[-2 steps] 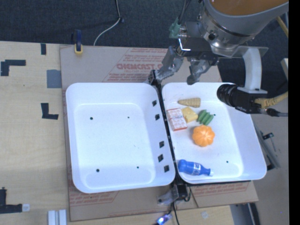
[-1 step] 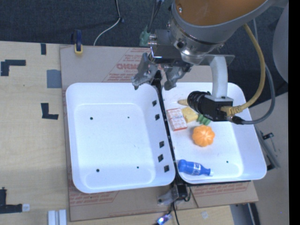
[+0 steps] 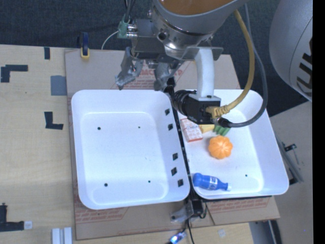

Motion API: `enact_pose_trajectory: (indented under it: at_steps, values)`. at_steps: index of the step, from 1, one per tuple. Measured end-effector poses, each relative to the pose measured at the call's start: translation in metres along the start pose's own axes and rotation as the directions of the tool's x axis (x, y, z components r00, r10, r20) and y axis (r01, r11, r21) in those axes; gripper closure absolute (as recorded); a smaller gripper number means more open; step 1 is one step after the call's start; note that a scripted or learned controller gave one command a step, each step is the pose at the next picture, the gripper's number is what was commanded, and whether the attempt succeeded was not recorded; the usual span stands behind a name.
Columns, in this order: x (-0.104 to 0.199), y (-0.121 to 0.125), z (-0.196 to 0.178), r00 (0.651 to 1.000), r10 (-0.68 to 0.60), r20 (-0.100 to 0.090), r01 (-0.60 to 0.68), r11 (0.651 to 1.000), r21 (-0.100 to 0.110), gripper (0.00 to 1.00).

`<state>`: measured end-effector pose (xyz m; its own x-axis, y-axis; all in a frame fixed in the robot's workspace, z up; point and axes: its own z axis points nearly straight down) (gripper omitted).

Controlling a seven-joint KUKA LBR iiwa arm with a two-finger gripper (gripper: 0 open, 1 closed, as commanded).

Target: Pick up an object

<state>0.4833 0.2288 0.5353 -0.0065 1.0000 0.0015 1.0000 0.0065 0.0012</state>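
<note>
The gripper point(image 3: 144, 80) hangs open and holds nothing above the left bin's point(image 3: 81, 136) far edge; an orange point(image 3: 220, 148) lies mid right bin point(image 3: 264, 156).

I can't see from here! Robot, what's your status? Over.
Two-finger gripper open, holding nothing, above the bins' far edge. Round orange fruit and blue plastic bottle lie in the right white bin. Nothing blocking.

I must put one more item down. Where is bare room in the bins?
The left bin has a bare floor between all its walls. In the right bin, the patch right of the orange is bare; its left side, near the small box and blue bottle, is crowded.
</note>
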Motion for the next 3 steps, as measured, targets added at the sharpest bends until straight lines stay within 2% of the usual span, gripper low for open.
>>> enact_pose_trajectory:
  at_steps: [1, 2, 3]
  values:
    - [-0.004, 0.017, 0.001, 1.000, 0.006, 0.002, -0.006, 1.000, 0.002, 1.00]
    - [-0.059, 0.005, 0.000, 1.000, 0.009, 0.003, -0.009, 1.000, 0.004, 1.00]
    - [-0.056, 0.006, -0.009, 1.000, 0.004, 0.003, -0.004, 1.000, 0.003, 1.00]
